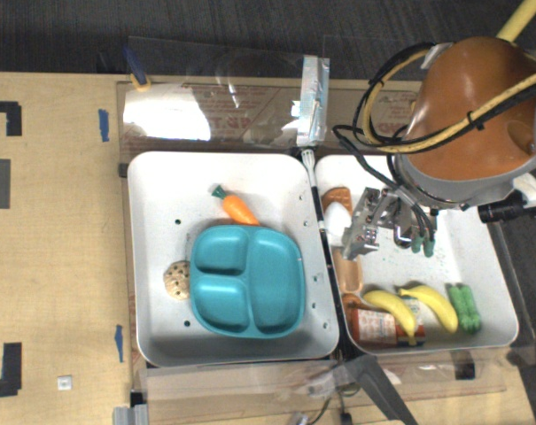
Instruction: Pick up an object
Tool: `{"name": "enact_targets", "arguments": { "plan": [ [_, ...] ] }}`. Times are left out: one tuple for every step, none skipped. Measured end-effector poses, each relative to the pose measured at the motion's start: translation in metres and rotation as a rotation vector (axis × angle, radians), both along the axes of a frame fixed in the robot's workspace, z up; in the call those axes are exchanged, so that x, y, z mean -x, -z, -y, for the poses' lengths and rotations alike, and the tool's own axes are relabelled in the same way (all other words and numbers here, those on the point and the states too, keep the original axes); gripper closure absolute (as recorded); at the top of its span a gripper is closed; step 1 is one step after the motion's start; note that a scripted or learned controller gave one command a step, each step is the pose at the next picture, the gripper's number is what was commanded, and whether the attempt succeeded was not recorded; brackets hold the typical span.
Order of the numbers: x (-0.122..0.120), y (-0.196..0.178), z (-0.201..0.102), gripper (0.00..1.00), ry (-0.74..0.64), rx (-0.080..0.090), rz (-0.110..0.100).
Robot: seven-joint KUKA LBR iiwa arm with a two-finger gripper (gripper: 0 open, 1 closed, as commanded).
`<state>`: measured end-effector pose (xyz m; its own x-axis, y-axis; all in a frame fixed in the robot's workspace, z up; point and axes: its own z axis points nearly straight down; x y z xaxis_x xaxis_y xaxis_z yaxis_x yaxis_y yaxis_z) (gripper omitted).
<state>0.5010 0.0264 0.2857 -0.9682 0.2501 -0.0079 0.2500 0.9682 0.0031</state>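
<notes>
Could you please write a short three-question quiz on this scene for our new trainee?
1. True or false: the carrot lies in the same bin as the teal tray.
2. Which bin does the gripper hover over? A) left B) right
3. What lies between the two bananas and the right bin's outer wall?

Key: 1 true. 2 B. 3 a green vegetable.

No readable text anywhere. The red-labelled bottle [374, 324] in the right bin [502, 326] carries a label, but its print is too blurred to make out. Faint reddish markings on the clear panel [223, 104] behind the bins can't be read either.
</notes>
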Motion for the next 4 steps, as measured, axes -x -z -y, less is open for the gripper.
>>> {"name": "enact_targets", "arguments": {
  "plan": [
    [0.022, 0.103, 0.058, 1.00, -0.071, 0.001, -0.012],
    [0.000, 0.052, 0.061, 1.00, 0.106, 0.000, -0.001],
    [0.008, 0.102, 0.087, 1.00, 0.018, 0.001, -0.009],
    [0.021, 0.101, 0.105, 1.00, 0.409, -0.001, -0.009]
  ]
}}
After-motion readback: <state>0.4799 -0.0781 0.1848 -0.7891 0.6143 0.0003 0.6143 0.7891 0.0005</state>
